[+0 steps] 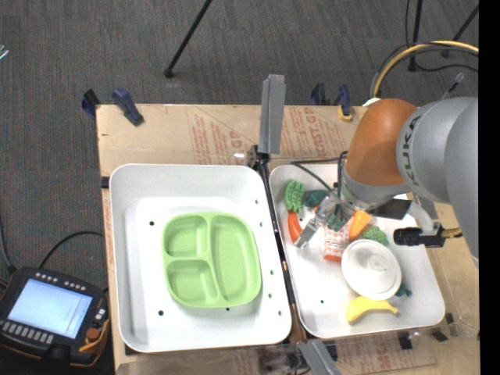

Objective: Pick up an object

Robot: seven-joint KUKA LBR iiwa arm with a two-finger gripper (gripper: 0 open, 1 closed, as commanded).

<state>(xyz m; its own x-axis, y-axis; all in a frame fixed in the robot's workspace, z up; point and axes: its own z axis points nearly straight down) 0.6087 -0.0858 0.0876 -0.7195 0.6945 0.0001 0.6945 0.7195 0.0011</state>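
My gripper point(322, 223) hangs low in the right bin point(426, 307), near its left side, with the orange-banded wrist above it. Its fingers stand open, one silver finger point(307, 233) pointing down-left, and nothing shows between them. A red-orange carrot point(294, 226) lies just left of that finger. A small clear bottle with a red label point(336, 242) sits just right of the gripper. An orange piece point(359, 223) and a green broccoli point(377, 234) lie beyond it. A leafy green toy point(294, 194) is up-left, beside a teal piece point(316, 199).
A white bowl point(373, 269) sits in the right bin's middle, with a yellow banana point(370, 309) in front of it. The left bin point(129, 209) holds a green divided plate point(211, 258). A grey post point(272, 119) rises behind the wall between the bins.
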